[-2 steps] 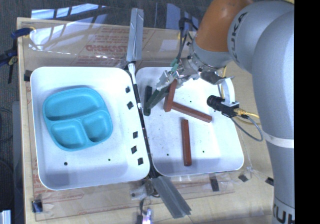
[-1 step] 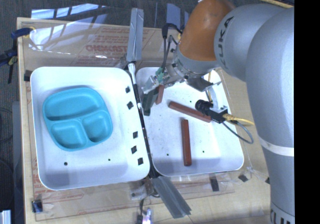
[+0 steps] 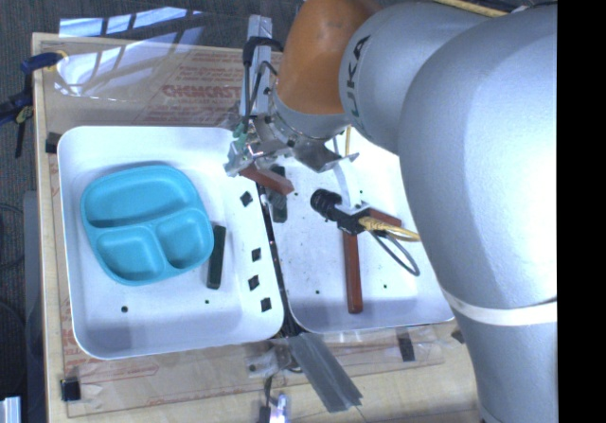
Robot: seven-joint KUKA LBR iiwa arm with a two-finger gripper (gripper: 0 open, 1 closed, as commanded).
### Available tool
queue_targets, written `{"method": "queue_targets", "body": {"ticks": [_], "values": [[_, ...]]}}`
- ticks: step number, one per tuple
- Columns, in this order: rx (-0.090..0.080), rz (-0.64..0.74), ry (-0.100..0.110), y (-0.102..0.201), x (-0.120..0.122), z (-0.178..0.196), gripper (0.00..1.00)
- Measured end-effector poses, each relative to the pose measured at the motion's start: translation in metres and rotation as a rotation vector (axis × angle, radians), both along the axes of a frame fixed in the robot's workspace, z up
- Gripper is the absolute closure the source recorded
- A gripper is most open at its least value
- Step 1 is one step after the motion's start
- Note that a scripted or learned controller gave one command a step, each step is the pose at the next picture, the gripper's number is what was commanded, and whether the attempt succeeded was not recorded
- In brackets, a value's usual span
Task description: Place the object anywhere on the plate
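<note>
A blue divided plate [image 3: 147, 225] lies in the left white bin [image 3: 142, 331]. A slim black bar [image 3: 216, 256] rests on the bin floor, just off the plate's right edge. My gripper [image 3: 257, 168] hangs over the wall between the two bins, to the upper right of the plate. A short reddish-brown piece [image 3: 269, 181] shows at its tip; whether it is gripped is unclear. A long brown stick [image 3: 353, 272] lies in the right bin [image 3: 379, 317].
The arm's big grey body covers the right side of the right bin. A clear plastic sheet [image 3: 142, 71] lies behind the left bin. Small black squares [image 3: 254, 270] dot the left bin's right wall.
</note>
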State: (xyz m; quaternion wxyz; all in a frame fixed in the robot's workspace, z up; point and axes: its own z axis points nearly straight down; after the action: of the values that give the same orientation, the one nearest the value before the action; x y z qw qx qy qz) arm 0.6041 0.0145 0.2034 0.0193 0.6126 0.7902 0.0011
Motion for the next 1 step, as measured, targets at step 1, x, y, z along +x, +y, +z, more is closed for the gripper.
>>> {"method": "queue_targets", "body": {"ticks": [1], "values": [[0.005, -0.039, -0.004, 0.0241, -0.0316, -0.0007, 1.00]]}}
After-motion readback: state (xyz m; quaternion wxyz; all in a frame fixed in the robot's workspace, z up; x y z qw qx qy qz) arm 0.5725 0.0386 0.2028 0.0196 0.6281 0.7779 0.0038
